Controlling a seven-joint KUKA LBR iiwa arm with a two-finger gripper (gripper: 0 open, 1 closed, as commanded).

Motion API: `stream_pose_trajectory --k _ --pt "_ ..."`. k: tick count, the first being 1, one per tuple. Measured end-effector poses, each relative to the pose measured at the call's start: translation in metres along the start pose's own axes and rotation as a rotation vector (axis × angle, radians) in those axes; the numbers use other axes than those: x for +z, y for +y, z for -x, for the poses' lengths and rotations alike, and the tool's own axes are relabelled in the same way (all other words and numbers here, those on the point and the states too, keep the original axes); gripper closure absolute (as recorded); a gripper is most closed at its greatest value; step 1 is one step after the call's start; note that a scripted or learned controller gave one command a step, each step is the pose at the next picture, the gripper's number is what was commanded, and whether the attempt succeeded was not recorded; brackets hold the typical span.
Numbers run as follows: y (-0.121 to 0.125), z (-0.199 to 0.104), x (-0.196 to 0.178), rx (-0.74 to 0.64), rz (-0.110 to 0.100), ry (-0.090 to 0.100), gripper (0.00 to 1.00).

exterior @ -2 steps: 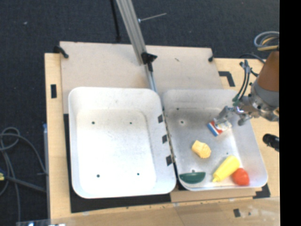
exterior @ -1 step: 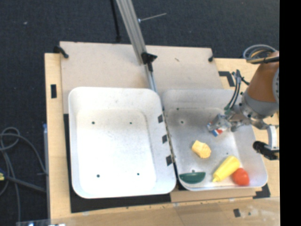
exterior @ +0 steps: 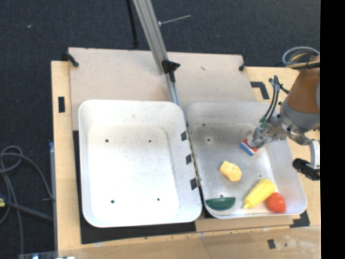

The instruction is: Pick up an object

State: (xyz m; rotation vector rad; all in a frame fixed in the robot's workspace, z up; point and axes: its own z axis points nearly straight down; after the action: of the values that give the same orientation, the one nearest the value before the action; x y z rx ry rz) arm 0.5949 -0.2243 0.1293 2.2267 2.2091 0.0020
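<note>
Camera view puts our tool low in the right bin, right at a small red, white and blue block on the bin floor. We cannot tell how far the tool is open, or whether it has hold of the block at all. We judge the step to be the grasp itself: the next move calls for closing on the block and lifting straight up, clear of the bin wall. Nearer us in that bin lie a yellow lump, a yellow bottle, a red ball touching it, and a dark green piece at the near rim. The left bin sits just beside, on a pale counter. Dark carpet surrounds it, with cables at left and a metal rail slanting in from the far side.
</note>
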Motion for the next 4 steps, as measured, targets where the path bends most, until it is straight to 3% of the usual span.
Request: stream_pose_trajectory --k 3,4 --pt "0.016 0.003 -0.139 -0.014 0.003 0.000 1.00" --pt "0.013 -0.038 -0.133 -0.012 -0.003 0.001 1.00"
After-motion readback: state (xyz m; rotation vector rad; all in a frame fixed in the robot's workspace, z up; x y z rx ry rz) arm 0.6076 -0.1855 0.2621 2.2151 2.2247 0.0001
